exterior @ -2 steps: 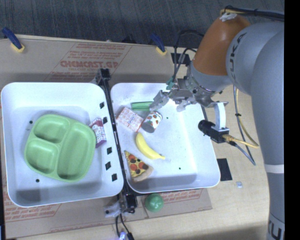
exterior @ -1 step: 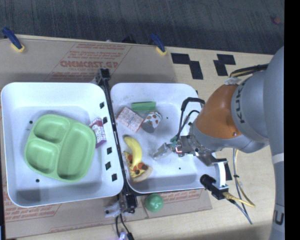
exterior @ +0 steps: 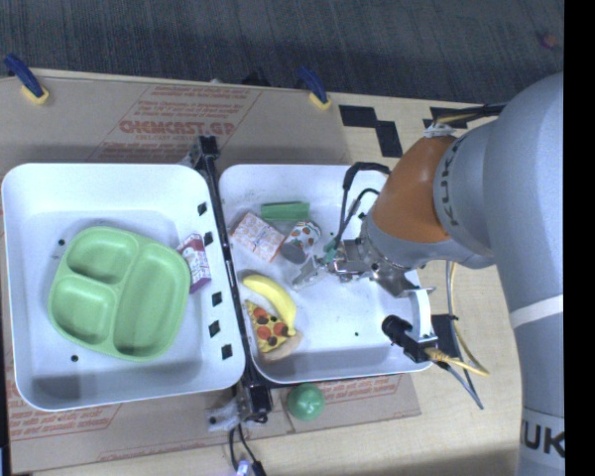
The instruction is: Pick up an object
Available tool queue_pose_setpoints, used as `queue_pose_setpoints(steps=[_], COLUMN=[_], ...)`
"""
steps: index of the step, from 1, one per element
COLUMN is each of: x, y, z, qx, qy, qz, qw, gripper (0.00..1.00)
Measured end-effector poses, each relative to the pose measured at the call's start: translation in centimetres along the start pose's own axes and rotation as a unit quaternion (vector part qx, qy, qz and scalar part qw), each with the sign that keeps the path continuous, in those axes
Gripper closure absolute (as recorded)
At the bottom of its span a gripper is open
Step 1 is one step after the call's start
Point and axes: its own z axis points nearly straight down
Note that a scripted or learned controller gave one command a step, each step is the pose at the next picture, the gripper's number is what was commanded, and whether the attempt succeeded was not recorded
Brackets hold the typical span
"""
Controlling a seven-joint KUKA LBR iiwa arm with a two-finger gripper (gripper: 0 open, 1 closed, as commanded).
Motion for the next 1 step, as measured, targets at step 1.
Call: queue_pose_setpoints(steps=[1], x=[4.72], y=[5.18], z=[-0.01], qx=[0.000], qy=[0.000], qz=[0.000], qw=[1.0000], gripper=[0.00])
